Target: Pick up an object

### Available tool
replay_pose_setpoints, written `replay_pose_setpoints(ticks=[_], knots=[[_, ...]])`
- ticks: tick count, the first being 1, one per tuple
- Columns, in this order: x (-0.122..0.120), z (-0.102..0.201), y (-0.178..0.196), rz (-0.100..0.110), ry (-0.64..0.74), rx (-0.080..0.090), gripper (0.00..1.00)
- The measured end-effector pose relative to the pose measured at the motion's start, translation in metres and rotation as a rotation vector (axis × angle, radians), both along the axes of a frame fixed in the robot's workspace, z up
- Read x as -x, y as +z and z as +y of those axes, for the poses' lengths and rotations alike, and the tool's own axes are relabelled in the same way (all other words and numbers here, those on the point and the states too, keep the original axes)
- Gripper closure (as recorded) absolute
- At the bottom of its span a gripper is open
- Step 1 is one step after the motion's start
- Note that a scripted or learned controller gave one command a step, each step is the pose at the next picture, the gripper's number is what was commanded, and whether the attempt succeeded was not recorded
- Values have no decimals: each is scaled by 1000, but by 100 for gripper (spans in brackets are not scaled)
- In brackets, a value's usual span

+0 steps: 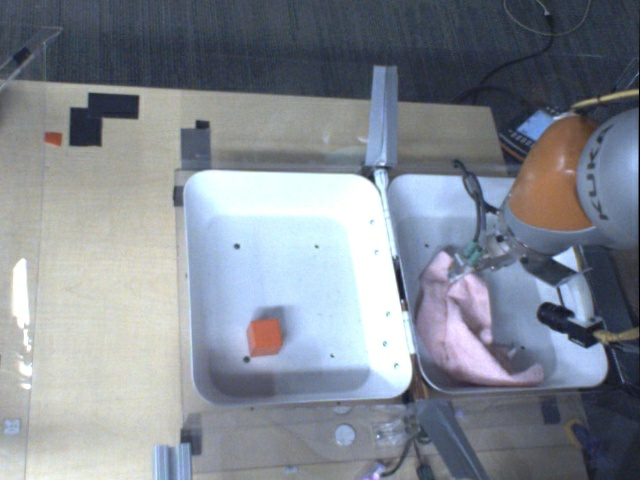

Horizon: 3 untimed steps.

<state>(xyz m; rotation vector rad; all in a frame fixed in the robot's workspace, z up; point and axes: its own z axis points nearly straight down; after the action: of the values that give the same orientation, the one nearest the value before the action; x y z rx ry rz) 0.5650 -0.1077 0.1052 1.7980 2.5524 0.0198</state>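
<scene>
I see 2 shallow white bins side by side on the pale wooden surface [100,298], parted by a grey metal rail [383,128] that runs up between them. The left bin [210,198] has rounded corners and a smooth, matte floor dotted with a few small dark holes; in it sits 1 small orange block [265,337], boxy and roughly cube-shaped, low in the bin toward its near-left part, apart from every wall. The right bin [430,193] holds a pink cloth [460,323], soft and rumpled, lying in folds against the bin's left wall. Its long axis runs from the upper left, just under the gripper, down to the lower right, where it spreads out near the front wall. The arm [570,183], grey with a glossy orange band, reaches in from the right, and the gripper [478,260] sits at the cloth's upper end, touching or just above the fabric. I cannot tell whether it is released or clenched, nor whether any cloth is caught in it.
</scene>
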Motion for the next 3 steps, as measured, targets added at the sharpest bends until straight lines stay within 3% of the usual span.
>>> replay_pose_setpoints(ticks=[1,2,3], knots=[[-42,40,82,12,-77,-2,100],[-42,40,82,13,-77,-1,0],[-40,-14,-10,15,-97,-1,0]])
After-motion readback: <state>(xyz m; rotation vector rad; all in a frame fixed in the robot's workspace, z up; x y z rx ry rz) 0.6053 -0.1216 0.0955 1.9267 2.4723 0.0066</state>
